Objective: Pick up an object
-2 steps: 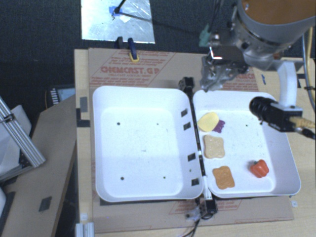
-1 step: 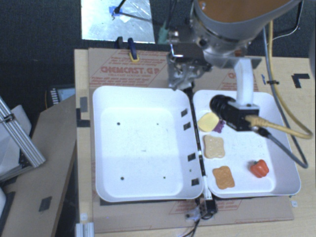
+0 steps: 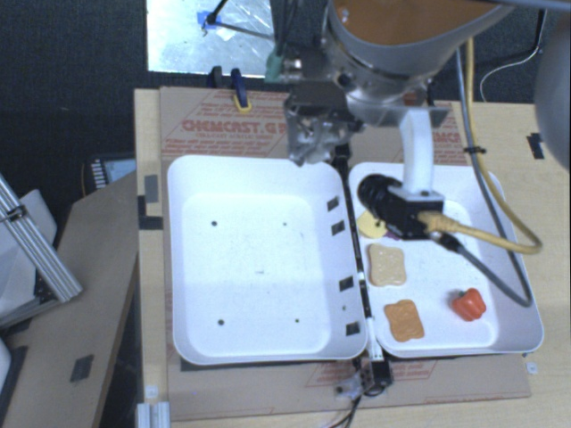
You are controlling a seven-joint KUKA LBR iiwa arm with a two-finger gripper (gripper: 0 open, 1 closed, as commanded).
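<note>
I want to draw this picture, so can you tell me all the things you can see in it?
Bins: two, white, side by side on the bench.
Toast-like slice: one, pale tan, right bin.
Waffle-like piece: one, orange-brown, right bin, near its front.
Small red-orange thing: one, right bin, right side.
Yellow piece: one, right bin, partly hidden.
Clamp: one, blue and yellow, bench's far edge.
Arm: one, grey and orange.
Gripper: one, above the bins' far edge.
</note>
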